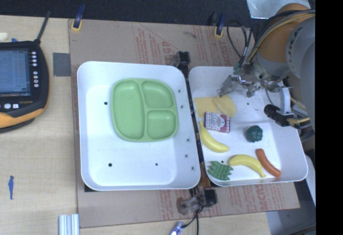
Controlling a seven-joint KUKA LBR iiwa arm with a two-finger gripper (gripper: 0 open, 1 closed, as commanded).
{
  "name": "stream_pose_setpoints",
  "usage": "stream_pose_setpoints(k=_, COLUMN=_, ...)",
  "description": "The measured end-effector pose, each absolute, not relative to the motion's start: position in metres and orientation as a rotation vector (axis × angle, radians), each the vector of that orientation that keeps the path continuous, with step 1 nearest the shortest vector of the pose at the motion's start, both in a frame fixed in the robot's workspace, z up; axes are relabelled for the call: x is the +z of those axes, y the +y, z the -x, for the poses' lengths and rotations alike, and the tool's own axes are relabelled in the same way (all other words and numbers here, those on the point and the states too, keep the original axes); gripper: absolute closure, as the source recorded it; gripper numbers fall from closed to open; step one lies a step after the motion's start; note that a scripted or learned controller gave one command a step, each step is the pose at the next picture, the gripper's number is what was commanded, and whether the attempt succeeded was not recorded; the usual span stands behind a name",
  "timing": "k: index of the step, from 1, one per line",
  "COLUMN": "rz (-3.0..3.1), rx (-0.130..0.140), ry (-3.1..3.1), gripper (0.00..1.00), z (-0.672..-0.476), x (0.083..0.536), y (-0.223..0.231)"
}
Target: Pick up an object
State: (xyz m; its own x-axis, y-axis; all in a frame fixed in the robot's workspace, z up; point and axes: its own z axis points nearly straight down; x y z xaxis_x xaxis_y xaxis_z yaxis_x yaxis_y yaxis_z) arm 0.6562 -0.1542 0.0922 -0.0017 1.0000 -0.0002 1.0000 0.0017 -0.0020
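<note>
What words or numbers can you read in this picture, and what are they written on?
None can be read for sure.
Cardboard sheet under the bins: faint red print in lines, too blurred to read.
Small red and white packet in the right bin: has a printed label, too small to read.
Handheld control pad on the left: its screen shows rows of text, too small to read.

Two bananas, sausage (red), broccoli lie in right bin
</note>
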Motion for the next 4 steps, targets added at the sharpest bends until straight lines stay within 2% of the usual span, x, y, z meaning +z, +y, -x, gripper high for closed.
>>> stream_pose_setpoints(k=1, rz=2.214, rx=0.006, ry=-2.225, gripper=0.00, z=-0.601, x=0.092, y=-0.108)
stream_pose_setpoints(k=2, rz=2.220, rx=0.003, ry=-2.221, gripper=0.00, z=-0.640, x=0.092, y=-0.143)
stream_pose_setpoints(k=3, rz=2.216, rx=0.006, ry=-2.223, gripper=0.00, z=-0.605, x=0.092, y=-0.122)
stream_pose_setpoints(k=4, rz=2.219, rx=0.003, ry=-2.224, gripper=0.00, z=-0.608, x=0.092, y=-0.154)
